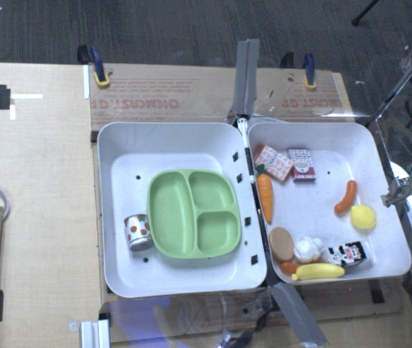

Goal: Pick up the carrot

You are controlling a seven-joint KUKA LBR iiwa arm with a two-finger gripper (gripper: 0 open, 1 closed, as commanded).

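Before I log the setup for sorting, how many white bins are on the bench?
2. The left bin holds a green divided plate and a small can; the right bin holds the carrot and other toy food.

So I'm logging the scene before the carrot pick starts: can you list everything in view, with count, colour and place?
carrot: 1, orange with green top, right bin along its left wall
snack packets: 2, red and white, right bin's far left part
sausage: 1, orange-red, right bin, right of centre
lemon: 1, yellow, just near-right of the sausage
banana: 1, yellow, right bin's near edge
brown oval item: 1, near-left part of right bin
white lumpy item: 1, beside the brown one
black-and-white packet: 1, right of the banana
divided plate: 1, green, left bin's middle
can: 1, white with red spots, left of the plate
bins: 2, white, side by side
clamps: 2, blue and yellow, far cardboard edge
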